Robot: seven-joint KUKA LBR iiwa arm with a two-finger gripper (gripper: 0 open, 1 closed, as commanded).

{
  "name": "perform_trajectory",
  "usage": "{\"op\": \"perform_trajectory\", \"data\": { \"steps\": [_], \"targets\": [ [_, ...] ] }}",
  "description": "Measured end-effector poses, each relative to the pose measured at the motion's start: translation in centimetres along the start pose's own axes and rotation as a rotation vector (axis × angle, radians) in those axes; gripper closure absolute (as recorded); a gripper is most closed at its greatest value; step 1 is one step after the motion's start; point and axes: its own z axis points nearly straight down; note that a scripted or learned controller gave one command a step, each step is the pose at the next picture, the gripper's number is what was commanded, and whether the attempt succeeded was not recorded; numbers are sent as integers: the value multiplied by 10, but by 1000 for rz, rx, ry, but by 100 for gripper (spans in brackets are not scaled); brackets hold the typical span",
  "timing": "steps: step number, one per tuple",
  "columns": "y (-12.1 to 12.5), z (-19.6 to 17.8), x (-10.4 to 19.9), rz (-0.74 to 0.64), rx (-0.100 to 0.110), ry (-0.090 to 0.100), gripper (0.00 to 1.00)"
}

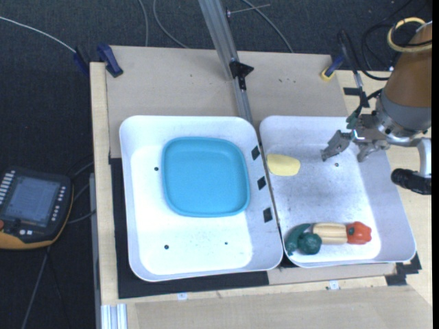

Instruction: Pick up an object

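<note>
Two bins, 4 items.
L bin [137, 204]: blue plate [206, 177]. R bin [384, 204]: yellow piece [283, 164] upper-L; green [304, 241], tan [330, 233], red [359, 233] pcs near front. Gripper [349, 147] over R bin, fingers spread, nothing between.

a pale wooden surface [171, 74] carries two white bins; the left bin [140, 184] holds a blue square plate [206, 177]. a handheld control pendant [31, 208] lies on dark carpet, cables [103, 5] nearby.

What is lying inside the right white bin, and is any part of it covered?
The right white bin holds a yellow lemon-shaped piece and, along its near edge, a green, tan and red toy. The open gripper hovers above, covering some of the floor.
</note>
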Motion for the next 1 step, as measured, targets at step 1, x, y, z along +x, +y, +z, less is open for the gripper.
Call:
{"op": "perform_trajectory", "data": {
  "steps": [1],
  "targets": [
    [-2,58,9,0,1,0,0]
  ]
}}
